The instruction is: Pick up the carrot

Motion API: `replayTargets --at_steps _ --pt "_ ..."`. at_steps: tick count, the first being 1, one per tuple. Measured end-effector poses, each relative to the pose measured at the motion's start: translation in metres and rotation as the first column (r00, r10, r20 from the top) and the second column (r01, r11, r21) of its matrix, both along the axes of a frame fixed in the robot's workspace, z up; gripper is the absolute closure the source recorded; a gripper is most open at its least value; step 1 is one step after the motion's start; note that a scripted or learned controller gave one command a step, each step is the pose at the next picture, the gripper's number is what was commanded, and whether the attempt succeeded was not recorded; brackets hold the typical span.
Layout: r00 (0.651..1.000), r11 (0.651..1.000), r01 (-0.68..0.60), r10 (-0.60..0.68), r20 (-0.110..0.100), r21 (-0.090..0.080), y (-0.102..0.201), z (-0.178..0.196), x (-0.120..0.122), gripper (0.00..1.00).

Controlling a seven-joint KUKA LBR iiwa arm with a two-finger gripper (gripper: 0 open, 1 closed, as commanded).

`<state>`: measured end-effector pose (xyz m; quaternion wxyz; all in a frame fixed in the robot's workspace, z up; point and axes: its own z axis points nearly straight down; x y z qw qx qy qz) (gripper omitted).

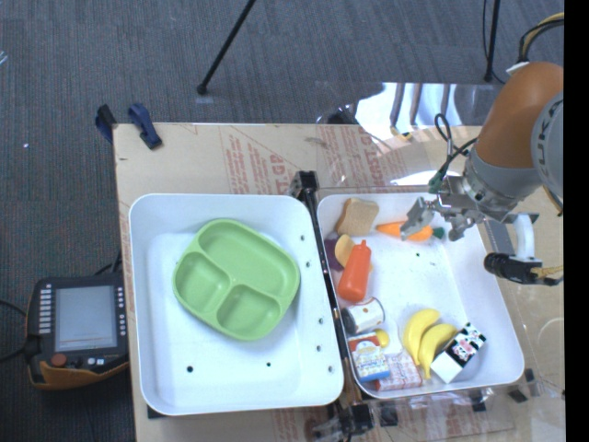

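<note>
Carrot (408, 231) near the far edge of the right bin (479, 288), toward the far-right corner, just beside the toast slice (357, 216). Gripper (425, 215) right over it, fingers apart around the orange body; grip unconfirmed. Best to close squarely across the thick part, then lift straight, clear of the ketchup bottle (354, 271). Beyond: brown board under both bins, grey carpet, tripod legs.

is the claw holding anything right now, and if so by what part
Cannot be told. The claw sits right over the carrot in the right bin, near its thick end, but a grip isn't visible.
</note>
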<state>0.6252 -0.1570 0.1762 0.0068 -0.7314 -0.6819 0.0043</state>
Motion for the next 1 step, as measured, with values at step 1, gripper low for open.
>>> replayTargets --at_steps 1 --pt "0.987 0.987 0.162 -0.162 0.008 -0.001 -0.0477 -0.0660 0.0182 0.00"
